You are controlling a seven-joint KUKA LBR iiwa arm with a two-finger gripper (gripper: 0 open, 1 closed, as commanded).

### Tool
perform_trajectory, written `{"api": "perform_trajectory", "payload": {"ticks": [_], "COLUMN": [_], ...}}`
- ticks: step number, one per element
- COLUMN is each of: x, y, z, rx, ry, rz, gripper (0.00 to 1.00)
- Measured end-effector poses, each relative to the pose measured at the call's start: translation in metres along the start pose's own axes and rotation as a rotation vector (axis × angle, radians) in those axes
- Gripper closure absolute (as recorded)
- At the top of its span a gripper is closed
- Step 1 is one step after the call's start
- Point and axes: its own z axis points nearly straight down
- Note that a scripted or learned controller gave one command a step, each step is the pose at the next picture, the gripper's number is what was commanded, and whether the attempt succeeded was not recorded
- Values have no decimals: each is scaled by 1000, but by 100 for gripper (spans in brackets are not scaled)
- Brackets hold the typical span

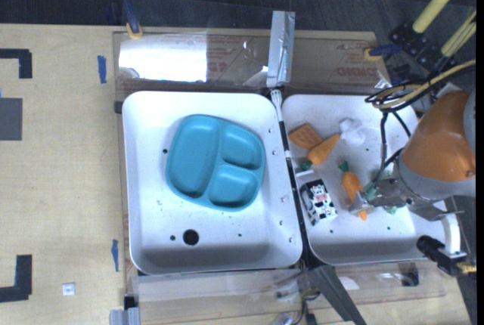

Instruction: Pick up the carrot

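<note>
Two carrot-like pieces lie in the right bin (pixel 393 236). One orange carrot (pixel 324 150) rests near the bin's left side, its green end pointing toward the divider. A smaller carrot (pixel 350 184) with a green top sits nearer the middle. My gripper (pixel 375 195) hangs low over the bin floor just right of this smaller carrot, close to it or touching it. The grey wrist and orange band (pixel 442 142) cover the gripper from above. A small orange bit (pixel 363 215) shows just below the gripper.
An orange ridged wedge (pixel 305 136), a white crumpled object (pixel 352 131) and a black-and-white toy (pixel 319 201) share the right bin. The left bin (pixel 144 165) holds a blue divided plate (pixel 215 161) and a small black disc (pixel 190 237).
</note>
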Motion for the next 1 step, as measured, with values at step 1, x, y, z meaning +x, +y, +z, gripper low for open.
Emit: {"api": "perform_trajectory", "payload": {"ticks": [1], "x": [6], "y": [-2], "z": [11], "rx": [6], "ry": [0], "rz": [258], "gripper": [100]}}
